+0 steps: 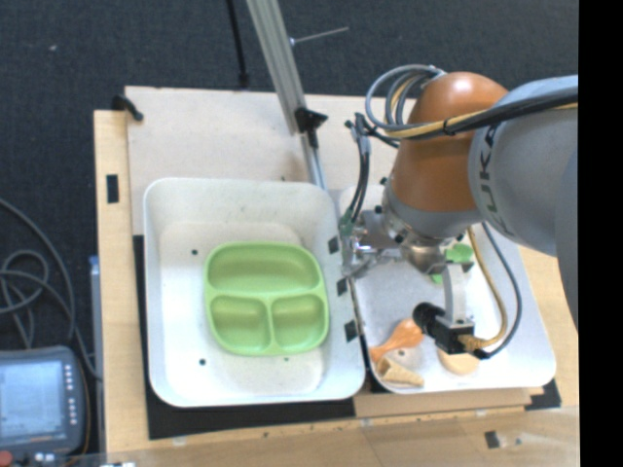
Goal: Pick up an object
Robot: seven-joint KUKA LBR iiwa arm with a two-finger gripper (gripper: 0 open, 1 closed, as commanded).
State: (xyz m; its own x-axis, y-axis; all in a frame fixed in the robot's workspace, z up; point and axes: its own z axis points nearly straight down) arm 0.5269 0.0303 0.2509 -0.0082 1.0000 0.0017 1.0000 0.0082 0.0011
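Observation:
My gripper (425, 259) reaches down into the right bin (531, 358), mostly hidden beneath the orange wrist band and grey arm. A small green object (458, 254) peeks out just right of the gripper. At the bin's front lie an orange piece (402, 337), a tan ice-cream-cone shape (399, 368) and a pale tan rounded piece (458, 362). Nothing shows between the gripper and these front objects.
The left bin (170, 261) holds a green divided plate (265, 297) with three compartments. A slanted metal pole (282, 61) rises behind the bins. Cables loop around the wrist above the right bin.

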